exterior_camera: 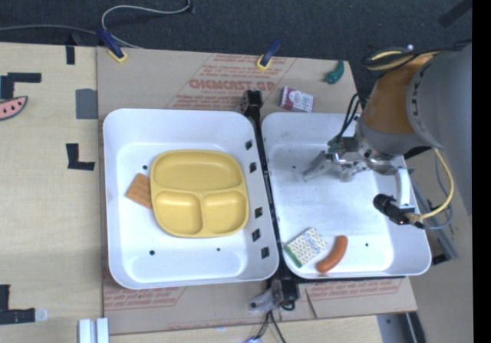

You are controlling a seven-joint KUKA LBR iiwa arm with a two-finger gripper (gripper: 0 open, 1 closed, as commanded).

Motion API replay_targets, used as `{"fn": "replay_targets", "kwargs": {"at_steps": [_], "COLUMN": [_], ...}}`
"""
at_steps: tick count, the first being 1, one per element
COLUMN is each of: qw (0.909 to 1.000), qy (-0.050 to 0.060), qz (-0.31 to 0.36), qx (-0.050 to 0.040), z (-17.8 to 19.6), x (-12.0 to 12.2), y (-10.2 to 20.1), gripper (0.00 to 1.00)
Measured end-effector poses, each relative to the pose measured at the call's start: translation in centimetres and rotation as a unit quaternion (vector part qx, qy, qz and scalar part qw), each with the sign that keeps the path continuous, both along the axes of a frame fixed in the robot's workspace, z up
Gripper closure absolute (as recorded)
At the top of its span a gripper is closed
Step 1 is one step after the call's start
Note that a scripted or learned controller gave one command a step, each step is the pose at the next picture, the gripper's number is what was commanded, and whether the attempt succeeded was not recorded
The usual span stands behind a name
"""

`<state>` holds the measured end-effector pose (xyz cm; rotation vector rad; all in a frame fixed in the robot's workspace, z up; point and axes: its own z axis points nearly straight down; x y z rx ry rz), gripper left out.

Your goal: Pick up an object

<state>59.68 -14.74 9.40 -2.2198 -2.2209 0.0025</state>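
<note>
At the near edge of the right bin [399, 257], a sausage [331, 254] and a patterned packet [306, 245] lie just beside each other; a descent between them risks nudging both without a grip. Farther in, the claw [318, 167] hangs over bare bin floor, fingers spread narrowly, holding nothing; closing here would catch nothing. In the left bin [123, 142], a yellow tray [201, 191] overlaps a cracker [140, 191], hard to pinch flat.
</note>
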Motion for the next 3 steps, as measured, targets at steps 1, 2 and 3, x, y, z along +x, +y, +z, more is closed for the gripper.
{"fn": "replay_targets", "kwargs": {"at_steps": [1, 2, 3], "qw": [1.0, 1.0, 1.0], "qy": [0.0, 0.001, 0.001], "qz": [0.001, 0.001, 0.001], "qx": [0.0004, 0.0006, 0.0007], "z": [1.0, 1.9, 2.8], "x": [0.0, 0.0, 0.0], "y": [0.1, 0.1, 0.1], "gripper": [1.0, 1.0, 1.0]}}
